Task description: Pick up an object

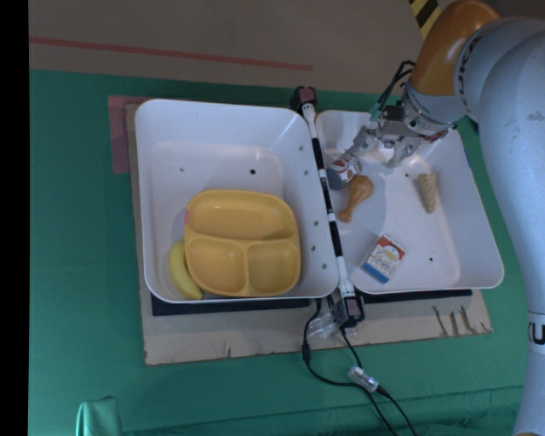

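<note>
Gripper point(385, 152) spread wide, empty, above the right bin point(477, 247). Drumstick point(356, 197) lying just below it, near the divider. Probably light, stiff, smooth plastic; best pinched across the narrow shank.

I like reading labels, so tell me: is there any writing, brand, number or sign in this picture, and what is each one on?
Small carton in the right bin: red and blue print, too blurred to read.
Robot arm: a dark mark at the view's right edge, cut off and unreadable.
Bench, top right: black-and-yellow hazard stripes, no words.
Nothing can be quoted.
</note>
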Motion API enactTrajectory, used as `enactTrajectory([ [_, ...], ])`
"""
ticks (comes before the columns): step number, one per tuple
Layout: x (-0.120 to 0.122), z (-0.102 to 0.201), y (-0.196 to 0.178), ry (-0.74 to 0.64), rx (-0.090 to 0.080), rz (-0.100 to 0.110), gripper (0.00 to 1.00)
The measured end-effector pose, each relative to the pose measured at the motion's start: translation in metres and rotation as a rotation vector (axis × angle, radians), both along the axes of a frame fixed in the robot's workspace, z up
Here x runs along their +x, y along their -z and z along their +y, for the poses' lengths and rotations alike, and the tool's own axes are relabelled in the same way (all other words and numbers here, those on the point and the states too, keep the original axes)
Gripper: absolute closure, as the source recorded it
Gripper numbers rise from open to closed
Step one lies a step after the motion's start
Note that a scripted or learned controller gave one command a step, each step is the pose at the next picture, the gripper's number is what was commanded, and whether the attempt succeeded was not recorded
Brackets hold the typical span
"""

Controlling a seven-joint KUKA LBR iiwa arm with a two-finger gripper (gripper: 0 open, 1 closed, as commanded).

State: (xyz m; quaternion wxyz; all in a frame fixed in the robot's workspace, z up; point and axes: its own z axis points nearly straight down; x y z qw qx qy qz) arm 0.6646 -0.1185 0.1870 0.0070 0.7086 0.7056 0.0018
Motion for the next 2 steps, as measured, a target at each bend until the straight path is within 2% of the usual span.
enactTrajectory([
  [2,0.0000,-0.0001,0.0000,0.001,0.000,0.000,0.00],
])
